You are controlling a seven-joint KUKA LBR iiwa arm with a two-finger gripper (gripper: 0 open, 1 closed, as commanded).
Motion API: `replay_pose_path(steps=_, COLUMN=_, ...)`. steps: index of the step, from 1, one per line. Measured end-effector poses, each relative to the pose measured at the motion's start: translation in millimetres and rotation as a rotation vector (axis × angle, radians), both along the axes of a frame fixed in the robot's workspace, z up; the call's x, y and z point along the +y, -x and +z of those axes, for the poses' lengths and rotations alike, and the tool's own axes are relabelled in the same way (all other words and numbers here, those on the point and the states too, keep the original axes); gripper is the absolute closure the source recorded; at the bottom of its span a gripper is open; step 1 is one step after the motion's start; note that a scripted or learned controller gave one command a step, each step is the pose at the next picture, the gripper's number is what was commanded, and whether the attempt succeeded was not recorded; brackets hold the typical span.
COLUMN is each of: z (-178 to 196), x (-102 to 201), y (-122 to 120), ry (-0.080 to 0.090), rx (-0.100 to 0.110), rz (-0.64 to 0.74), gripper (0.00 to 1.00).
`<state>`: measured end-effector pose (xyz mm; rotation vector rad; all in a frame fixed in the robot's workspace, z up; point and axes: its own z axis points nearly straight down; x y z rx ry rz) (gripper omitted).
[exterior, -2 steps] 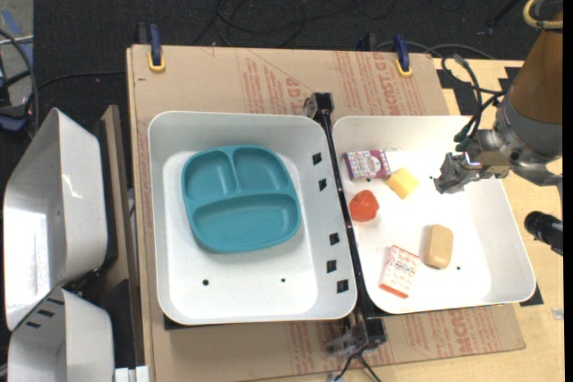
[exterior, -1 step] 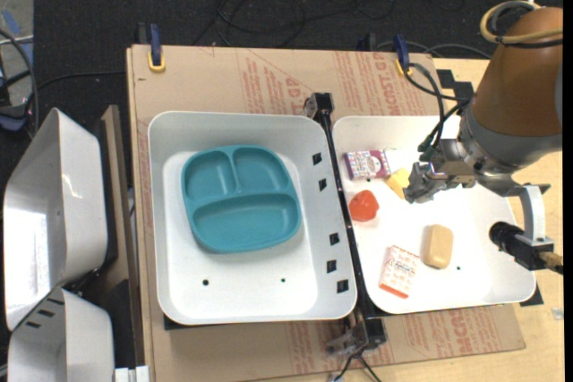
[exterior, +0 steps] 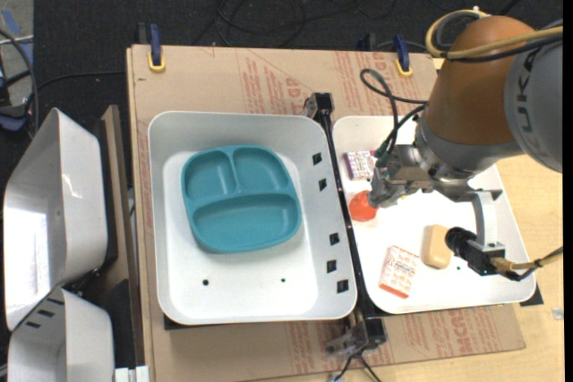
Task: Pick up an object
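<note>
Gripper (exterior: 381, 191): low in the right bin (exterior: 515, 224), at that bin's left wall; whether it is spread or closed, I cannot tell.
Orange object (exterior: 362, 208): the likely target, lying on the right bin's floor by its left wall, touching or just under the gripper.
Progress: reach looks made; no lift shown, so grasp and raise remain, as I judge it.
Other items: purple packet (exterior: 358, 164) toward the right bin's far-left corner; tan block (exterior: 436, 246) and red-white packet (exterior: 399, 270) toward its near side.
Hidden: the wrist covers the gripper's tip and part of the orange object.
Teal plate (exterior: 240, 197): left of the right bin, in the neighbouring left bin (exterior: 170, 264).
</note>
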<state>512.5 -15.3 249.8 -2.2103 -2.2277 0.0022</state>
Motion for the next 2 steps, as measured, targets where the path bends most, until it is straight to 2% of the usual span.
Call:
replay_pose_path(steps=1, z=-13.5, x=48.1, y=-9.4, ry=0.001, rx=-0.001, rz=0.000, gripper=1.00)
replay_pose_path(steps=2, z=-6.5, x=98.3, y=-9.0, ry=0.001, rx=-0.003, rz=0.001, gripper=1.00)
